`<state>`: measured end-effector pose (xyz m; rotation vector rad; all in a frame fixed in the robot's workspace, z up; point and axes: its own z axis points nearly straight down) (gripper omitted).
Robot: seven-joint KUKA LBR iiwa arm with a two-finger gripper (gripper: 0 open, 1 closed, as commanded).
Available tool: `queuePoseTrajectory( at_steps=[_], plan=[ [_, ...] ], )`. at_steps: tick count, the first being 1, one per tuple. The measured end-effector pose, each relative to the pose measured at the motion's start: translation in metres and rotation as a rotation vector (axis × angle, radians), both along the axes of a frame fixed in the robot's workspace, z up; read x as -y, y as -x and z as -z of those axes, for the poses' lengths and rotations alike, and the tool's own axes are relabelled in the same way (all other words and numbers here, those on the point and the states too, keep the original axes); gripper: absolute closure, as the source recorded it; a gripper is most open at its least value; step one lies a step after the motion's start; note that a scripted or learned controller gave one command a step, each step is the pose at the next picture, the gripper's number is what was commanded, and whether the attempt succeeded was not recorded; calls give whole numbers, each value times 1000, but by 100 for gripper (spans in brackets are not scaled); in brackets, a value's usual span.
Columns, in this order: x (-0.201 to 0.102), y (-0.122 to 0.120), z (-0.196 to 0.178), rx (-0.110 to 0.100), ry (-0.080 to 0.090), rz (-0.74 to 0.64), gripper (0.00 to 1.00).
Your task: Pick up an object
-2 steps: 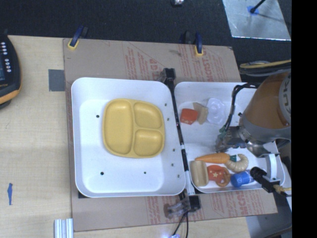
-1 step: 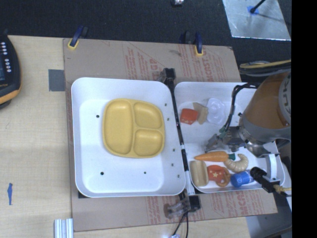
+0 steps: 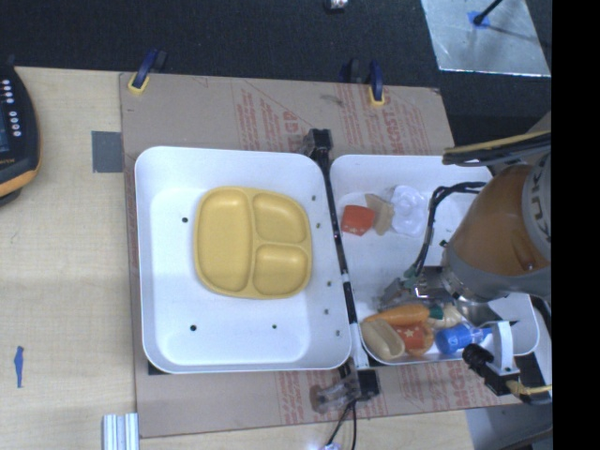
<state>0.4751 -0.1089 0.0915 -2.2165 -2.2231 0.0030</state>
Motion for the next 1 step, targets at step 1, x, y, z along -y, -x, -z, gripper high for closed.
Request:
queuePoseTrajectory(
  at_steps=[1],
  plan=[
    [53, -60, -43, 6, 3, -2, 0]
  ],
)
